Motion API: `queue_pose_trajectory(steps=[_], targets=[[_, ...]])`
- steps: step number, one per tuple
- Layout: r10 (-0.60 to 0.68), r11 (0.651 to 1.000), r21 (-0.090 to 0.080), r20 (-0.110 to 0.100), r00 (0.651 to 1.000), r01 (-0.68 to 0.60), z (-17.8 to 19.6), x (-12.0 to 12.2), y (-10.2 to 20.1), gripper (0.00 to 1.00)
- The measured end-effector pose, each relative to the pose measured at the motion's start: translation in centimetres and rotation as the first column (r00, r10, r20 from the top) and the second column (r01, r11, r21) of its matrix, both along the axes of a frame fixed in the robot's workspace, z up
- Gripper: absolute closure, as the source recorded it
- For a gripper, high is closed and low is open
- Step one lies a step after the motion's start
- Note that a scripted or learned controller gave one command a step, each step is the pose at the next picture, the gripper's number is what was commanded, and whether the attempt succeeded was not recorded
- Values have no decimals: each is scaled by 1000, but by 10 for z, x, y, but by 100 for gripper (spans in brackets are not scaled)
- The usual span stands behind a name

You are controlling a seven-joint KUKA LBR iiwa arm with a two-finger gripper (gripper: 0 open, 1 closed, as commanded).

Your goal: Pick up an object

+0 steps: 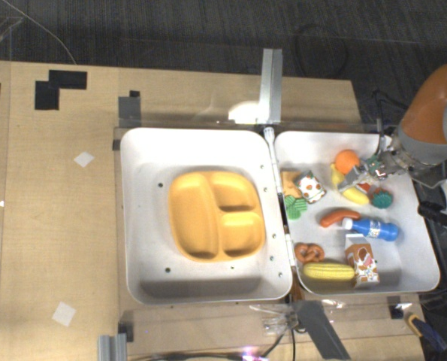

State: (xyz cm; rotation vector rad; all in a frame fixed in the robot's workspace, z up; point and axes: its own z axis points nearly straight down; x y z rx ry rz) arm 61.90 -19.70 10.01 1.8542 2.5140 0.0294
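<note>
Two shallow white bins sit side by side on the tabletop (50, 224). Left bin (144, 224): a yellow divided tray (215, 213) lies at its centre. Right bin (426, 254), nearest edge: a corn cob (328, 271) lies beside a small brown carton (363, 262), with a pretzel (309, 252) just behind. Middle: a blue bottle (373, 229) and a red sausage (337, 216) lie close together; a green toy (294, 208) rests by the dividing wall. Farther back: a white box with red spots (310, 187), a yellow banana (354, 195), a teal ball (382, 199) and an orange ball (347, 161). Far right: the grey arm (433, 122) with an orange band reaches in; its claw (375, 167) hangs over the banana and orange ball, and whether it is spread or pressed together cannot be told.
</note>
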Motion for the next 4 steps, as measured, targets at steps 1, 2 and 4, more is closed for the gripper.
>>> queue_pose_trajectory(steps=[1, 2, 4], targets=[[173, 985, -10, -9, 985, -173, -8, 33, -3, 0], [177, 984, -13, -7, 984, -177, 3, 34, -4, 100], [-9, 1000, -7, -11, 1000, 9, 111, 51, 26, 100]])
